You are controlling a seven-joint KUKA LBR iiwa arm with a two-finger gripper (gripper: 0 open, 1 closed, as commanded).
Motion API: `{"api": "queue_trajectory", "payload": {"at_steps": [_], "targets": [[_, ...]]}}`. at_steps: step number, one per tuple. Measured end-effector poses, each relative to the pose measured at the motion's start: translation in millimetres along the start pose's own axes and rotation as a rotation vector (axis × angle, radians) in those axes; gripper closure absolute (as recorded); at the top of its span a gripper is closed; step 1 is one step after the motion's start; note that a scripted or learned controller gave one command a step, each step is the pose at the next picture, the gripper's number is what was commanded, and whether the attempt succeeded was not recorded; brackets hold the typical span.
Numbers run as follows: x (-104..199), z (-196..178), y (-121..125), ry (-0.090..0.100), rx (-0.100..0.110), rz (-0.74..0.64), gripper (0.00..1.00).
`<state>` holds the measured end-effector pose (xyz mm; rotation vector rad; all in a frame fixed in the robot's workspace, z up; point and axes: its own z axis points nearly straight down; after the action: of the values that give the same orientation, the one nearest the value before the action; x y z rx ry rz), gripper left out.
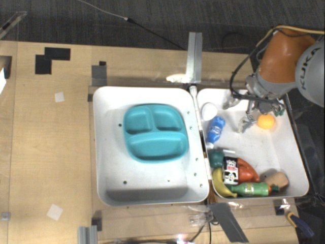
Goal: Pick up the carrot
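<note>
Banana and carrot lie in the clutter well below the gripper, untouched. Gripper hovers beside an orange ball; finger state unclear. Reach and grasp remain.

Wooden bench: two white bins side by side, right bin under the gripper, left bin beyond it.

The carrot is hemmed by a banana, green bottle and box.
</note>
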<state>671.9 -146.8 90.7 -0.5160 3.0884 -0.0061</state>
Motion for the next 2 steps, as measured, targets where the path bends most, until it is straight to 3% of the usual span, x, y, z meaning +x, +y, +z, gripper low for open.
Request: {"api": "queue_trajectory", "payload": {"at_steps": [1,2], "targets": [[0.4,-261.2,-9.3,-0.014,0.006,0.060,0.00],[22.9,-50.3,-27.1,0.009,-0.009,-0.087,0.00]]}}
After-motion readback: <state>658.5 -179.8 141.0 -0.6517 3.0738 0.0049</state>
